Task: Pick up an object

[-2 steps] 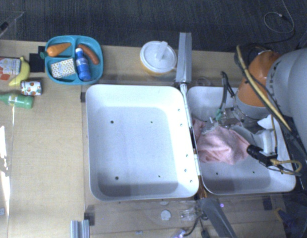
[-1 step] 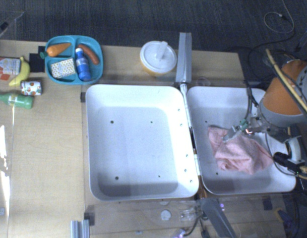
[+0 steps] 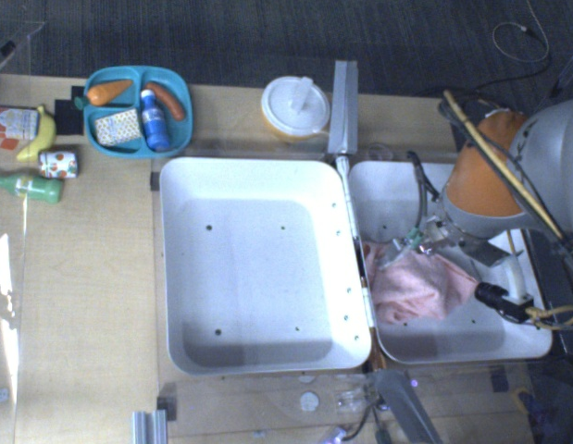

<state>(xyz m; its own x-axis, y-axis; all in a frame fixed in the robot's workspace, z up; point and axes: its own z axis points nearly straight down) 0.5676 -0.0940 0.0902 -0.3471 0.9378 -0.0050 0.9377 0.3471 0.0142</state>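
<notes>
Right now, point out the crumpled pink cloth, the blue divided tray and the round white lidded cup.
crumpled pink cloth (image 3: 417, 285), camera view, middle of its folds in the right bin.
blue divided tray (image 3: 182, 109), camera view, its right rim.
round white lidded cup (image 3: 296, 106), camera view, centre of the lid.

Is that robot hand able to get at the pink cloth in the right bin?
Probably yes. The hand hangs right at the pink cloth's upper edge inside the right bin, and nothing lies on top of the cloth.
</notes>
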